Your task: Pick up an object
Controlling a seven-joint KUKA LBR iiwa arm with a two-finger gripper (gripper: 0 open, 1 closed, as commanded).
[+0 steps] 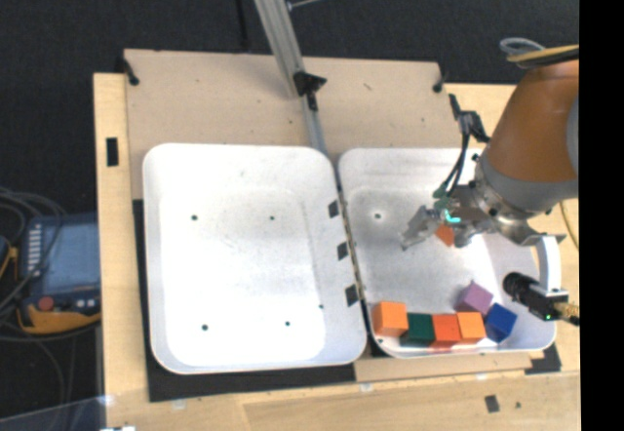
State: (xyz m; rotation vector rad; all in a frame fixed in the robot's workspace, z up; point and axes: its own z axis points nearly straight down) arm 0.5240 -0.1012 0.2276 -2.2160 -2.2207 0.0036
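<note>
The arm [531, 141] comes in from the right, its broad orange band rounded and smooth above a grey wrist. Below it the gripper [436, 227] hangs over the right bin [390, 185], its metal fingers splayed to the left with a small teal light glowing at their root. A small orange-red piece [447, 235] shows just under the gripper, pressed close against it; whether it sits between the fingers or merely lies under them cannot be told, so the grasp cannot be judged either.

Both bins are shallow white trays with rounded corners and scuffed, faintly speckled floors. The left bin [195, 224] bears a few dark dots on its floor. Black clips sit along the seam where the two bins meet.

Along the near edge of the right bin lies a row of blocks, touching or nearly so: an orange cube [392, 317], a dark green block [420, 329], an orange-red block [447, 328], another orange block [471, 325] and a blue block [500, 320] at the right end. A pale purple block [477, 298] rests just behind them, tilted. All look matte with crisp edges.

The bench [112, 224] is pale wood board. A ribbed metal rail [273, 10] slants down from the top toward the bins' seam.
</note>
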